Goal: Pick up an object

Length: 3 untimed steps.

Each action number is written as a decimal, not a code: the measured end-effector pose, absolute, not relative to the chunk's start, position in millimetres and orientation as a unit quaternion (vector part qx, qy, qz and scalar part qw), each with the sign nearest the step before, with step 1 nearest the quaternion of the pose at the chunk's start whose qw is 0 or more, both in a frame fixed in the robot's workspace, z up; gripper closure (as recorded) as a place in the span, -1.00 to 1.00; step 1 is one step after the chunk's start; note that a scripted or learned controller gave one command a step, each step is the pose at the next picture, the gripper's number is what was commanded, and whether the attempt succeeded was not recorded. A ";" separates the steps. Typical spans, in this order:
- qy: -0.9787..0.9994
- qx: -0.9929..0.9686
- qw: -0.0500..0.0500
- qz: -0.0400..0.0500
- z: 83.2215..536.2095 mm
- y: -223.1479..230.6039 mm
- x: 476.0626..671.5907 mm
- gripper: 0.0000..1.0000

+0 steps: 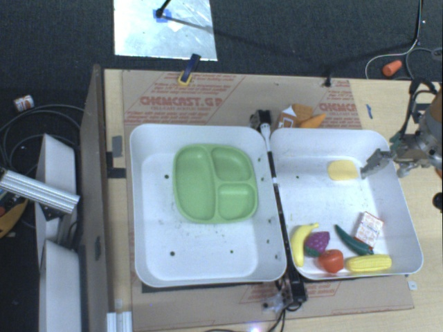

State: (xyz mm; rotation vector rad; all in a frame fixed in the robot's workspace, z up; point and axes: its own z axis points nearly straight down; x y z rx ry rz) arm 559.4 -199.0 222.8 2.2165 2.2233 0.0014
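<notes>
Pale yellow and rounded, a small object [342, 170] is seen lying in the right bin [398, 213], toward its far side, apart from the toy food heaped at the near edge. The gripper [377, 163] is held just beside it, at the bin's right rim; whether it is wide or narrow cannot be told. The object is judged light, smooth and perhaps slippery, best taken across its narrower middle. Beyond the bins, "CHEMCAST" is printed in red on the brown sheet [173, 99].
</notes>
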 end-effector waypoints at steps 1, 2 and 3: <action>0.711 0.703 0.002 0.002 209.2 -152.9 620.3 -1.00; 0.707 0.707 0.001 0.000 157.3 -187.9 633.1 -1.00; 0.707 0.707 0.000 -0.001 97.1 -192.8 635.6 -1.00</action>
